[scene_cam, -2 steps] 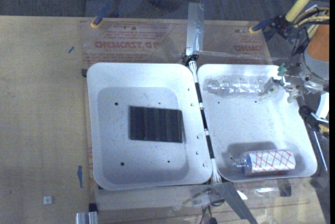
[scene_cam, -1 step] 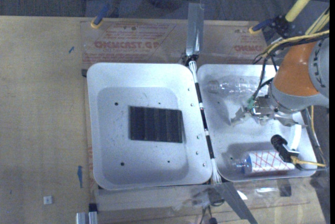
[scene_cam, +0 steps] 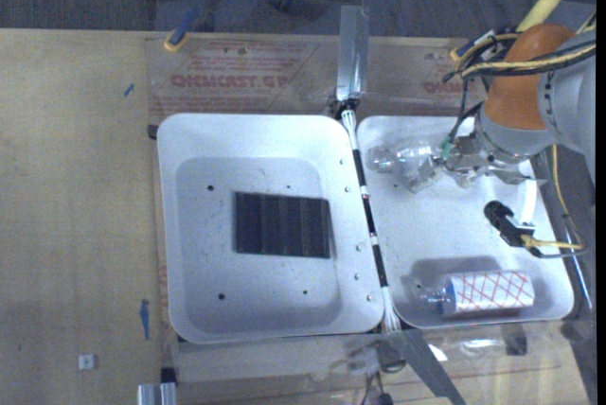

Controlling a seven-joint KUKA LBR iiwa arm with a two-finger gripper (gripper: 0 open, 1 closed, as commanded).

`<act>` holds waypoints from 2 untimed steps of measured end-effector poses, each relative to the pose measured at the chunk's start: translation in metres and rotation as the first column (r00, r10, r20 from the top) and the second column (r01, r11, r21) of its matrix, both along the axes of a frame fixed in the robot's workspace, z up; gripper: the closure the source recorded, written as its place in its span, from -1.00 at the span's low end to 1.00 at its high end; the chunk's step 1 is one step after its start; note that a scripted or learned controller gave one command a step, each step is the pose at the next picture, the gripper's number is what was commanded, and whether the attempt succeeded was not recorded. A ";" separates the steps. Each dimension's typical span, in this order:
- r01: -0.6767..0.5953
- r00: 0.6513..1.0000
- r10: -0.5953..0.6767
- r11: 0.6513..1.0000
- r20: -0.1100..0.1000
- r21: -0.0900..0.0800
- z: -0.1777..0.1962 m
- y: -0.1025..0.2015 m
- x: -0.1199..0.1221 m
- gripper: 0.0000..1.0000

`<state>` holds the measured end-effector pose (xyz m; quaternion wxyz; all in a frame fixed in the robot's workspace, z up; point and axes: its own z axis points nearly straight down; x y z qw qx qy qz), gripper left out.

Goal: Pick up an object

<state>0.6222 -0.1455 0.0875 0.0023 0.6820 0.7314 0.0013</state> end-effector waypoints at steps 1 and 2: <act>-0.050 0.999 0.050 0.999 -0.005 0.001 0.048 -0.064 -0.053 -1.00; -0.165 0.986 0.165 0.986 0.002 -0.001 0.001 0.008 -0.053 -1.00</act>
